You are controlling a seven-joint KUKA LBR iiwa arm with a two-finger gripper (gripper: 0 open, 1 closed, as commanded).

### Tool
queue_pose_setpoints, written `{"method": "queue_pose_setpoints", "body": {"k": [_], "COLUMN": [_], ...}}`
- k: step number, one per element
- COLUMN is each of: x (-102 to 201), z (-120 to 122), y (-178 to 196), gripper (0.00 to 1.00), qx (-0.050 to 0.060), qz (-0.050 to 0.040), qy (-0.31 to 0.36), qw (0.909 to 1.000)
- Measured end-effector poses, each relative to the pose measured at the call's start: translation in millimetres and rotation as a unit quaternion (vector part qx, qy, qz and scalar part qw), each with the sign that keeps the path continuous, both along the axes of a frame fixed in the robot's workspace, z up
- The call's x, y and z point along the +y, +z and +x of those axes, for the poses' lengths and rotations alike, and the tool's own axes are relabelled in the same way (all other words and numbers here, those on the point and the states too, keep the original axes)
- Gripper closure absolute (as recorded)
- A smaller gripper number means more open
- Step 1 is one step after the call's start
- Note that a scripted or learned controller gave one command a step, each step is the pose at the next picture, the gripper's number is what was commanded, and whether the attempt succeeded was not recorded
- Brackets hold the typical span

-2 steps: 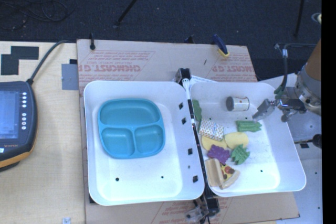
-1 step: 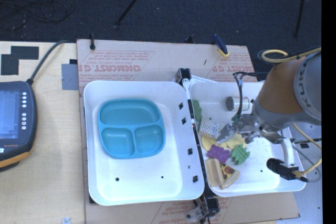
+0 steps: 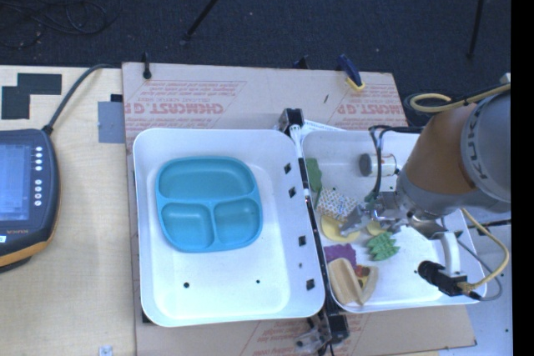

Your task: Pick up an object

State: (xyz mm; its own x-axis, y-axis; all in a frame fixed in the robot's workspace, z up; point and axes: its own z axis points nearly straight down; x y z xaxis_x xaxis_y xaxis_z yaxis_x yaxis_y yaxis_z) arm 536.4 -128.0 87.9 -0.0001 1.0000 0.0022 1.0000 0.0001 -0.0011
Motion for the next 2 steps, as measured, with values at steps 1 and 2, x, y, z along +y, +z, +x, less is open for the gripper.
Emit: {"method": "queue_pose_setpoints", "body": {"k": [1, 2], "x": [28.0, 22.0], "z": [24.0, -38.1], "y": [1.4, -0.4], "gripper": [0.00, 0.00], "qx": [-0.001, 0.000], "qz": [-0.0016, -0.0008], "qy": [0.001, -0.001], "qw": [1.0000, 1.0000]}}
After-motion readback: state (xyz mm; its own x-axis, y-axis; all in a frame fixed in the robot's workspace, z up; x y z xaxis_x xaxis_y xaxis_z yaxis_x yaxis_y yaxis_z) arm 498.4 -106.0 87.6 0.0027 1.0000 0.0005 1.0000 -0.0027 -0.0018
